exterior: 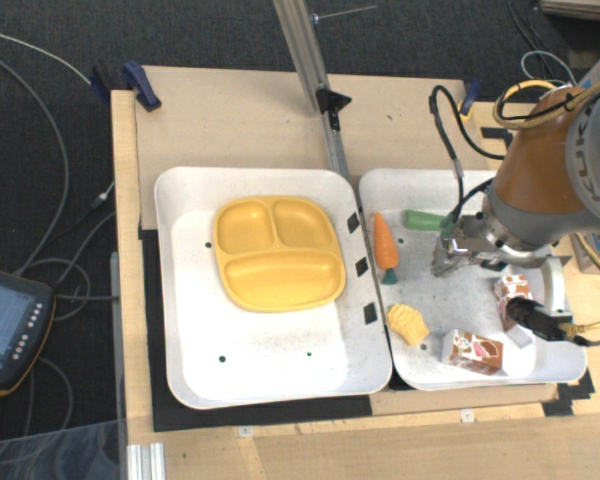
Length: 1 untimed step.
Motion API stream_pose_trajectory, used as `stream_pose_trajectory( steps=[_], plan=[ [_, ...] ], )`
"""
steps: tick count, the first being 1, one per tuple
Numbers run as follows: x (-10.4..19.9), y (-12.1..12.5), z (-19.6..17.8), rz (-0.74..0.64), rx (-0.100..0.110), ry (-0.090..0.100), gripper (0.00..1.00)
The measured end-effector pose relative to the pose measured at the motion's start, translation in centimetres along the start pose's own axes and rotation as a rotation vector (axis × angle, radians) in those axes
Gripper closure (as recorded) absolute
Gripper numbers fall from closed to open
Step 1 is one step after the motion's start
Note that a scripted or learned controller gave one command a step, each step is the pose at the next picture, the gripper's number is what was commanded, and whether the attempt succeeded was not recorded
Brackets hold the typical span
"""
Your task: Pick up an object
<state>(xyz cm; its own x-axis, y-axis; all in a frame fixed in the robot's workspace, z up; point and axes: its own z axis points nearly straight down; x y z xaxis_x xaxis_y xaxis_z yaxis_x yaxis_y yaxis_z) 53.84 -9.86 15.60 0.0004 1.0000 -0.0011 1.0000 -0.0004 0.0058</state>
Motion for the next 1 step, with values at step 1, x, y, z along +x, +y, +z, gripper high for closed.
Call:
stream_pose_trajectory(
  steps=[1],
  plan=[
    [-0.85, -0.03, -4.8, -0.001, -0.001, 0.0, 1.0]
  ],
)
